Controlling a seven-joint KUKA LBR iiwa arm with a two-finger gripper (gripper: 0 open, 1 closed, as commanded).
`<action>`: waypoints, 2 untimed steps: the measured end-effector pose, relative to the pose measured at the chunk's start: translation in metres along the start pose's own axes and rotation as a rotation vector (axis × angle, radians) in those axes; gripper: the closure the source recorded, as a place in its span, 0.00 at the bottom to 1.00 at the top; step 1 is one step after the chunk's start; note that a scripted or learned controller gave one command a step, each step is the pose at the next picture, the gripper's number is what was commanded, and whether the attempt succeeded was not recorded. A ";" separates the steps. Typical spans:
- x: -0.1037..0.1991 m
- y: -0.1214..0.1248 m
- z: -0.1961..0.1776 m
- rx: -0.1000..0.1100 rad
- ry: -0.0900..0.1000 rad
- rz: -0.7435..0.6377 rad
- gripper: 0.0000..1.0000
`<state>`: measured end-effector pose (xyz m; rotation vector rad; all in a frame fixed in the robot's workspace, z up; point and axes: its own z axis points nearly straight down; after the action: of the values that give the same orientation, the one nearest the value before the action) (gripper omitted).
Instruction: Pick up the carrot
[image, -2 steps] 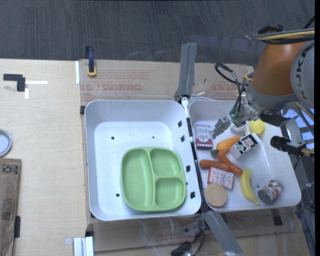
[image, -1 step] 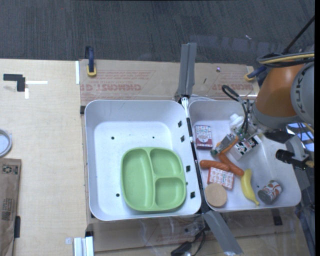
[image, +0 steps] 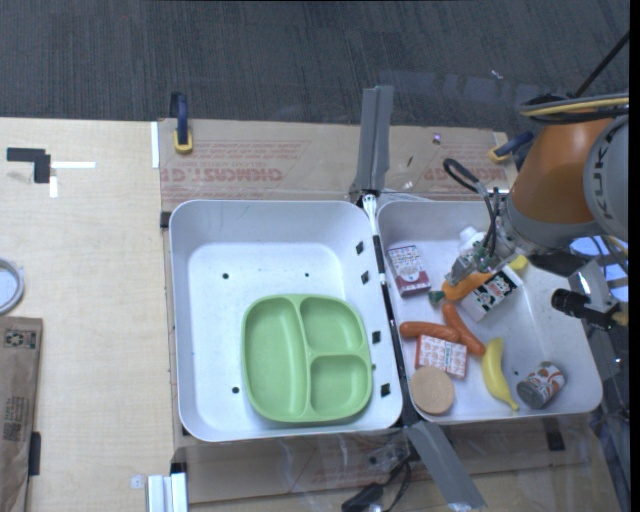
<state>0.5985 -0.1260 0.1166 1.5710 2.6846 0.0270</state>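
Orange carrot (image: 461, 288) sits pinched between the fingers of the gripper (image: 470, 270), its green end poking left. Just below the gripper lie two sausages (image: 445, 331); further below, a banana (image: 497, 373). A green plate (image: 306, 357) lies well left, in the other bin (image: 190, 300).

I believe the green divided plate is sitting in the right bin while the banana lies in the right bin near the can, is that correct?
Not quite: the camera view shows the green divided plate in the left bin. The banana does lie in the right bin near the can.
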 end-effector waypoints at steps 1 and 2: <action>0.063 0.030 -0.086 0.038 0.011 0.428 1.00; 0.098 0.044 -0.083 0.040 0.008 0.553 1.00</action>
<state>0.5862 -0.0193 0.1989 2.2679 2.1772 -0.0077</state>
